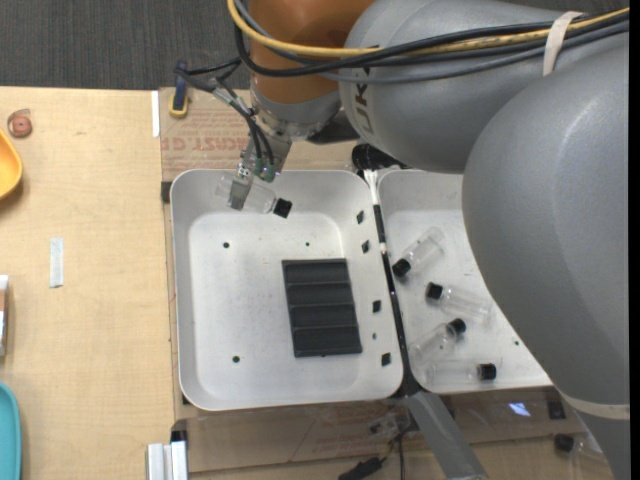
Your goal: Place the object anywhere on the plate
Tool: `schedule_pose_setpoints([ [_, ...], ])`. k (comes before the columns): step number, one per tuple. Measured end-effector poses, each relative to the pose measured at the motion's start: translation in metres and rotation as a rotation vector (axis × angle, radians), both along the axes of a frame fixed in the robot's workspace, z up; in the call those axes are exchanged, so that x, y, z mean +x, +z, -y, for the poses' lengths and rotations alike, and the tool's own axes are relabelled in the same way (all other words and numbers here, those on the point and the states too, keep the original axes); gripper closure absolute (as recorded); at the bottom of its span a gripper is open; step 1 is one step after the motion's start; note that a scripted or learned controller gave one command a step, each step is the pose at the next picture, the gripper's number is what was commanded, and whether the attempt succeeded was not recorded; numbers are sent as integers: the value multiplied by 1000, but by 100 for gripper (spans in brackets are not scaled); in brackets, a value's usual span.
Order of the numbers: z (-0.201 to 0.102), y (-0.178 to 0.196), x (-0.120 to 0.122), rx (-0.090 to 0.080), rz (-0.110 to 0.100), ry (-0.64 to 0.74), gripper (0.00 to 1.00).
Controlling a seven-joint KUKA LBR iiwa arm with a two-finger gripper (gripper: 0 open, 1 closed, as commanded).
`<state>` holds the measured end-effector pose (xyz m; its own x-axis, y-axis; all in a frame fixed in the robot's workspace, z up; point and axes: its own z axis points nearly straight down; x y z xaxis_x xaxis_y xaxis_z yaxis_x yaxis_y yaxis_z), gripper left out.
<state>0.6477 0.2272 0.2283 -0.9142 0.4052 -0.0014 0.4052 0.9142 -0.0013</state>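
A black ridged rectangular plate (322, 307) lies in the middle of the left white bin (205, 368). My gripper (242, 194) hangs over the bin's back left corner, reaching down from the orange-banded wrist. A clear vial with a black cap (271, 205) sits right at the gripper's tip, its cap pointing right. From this angle I cannot make out whether the vial is held or rests against the bin's back slope. The vial is well behind the plate and apart from it.
The right bin (470, 373) holds several clear vials with black caps (434, 291). The large grey arm covers the upper right of the view. A wooden bench top (90, 268) with small items lies to the left of the bins.
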Motion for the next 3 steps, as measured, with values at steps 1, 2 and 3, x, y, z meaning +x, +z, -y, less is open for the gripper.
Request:
schedule_pose_setpoints([
  [1,2,-80,-37,-1,-2,-460,100],
  [2,17,86,-95,-1,0,-465,100],
  [3,26,54,-76,-1,-2,-398,100],
])
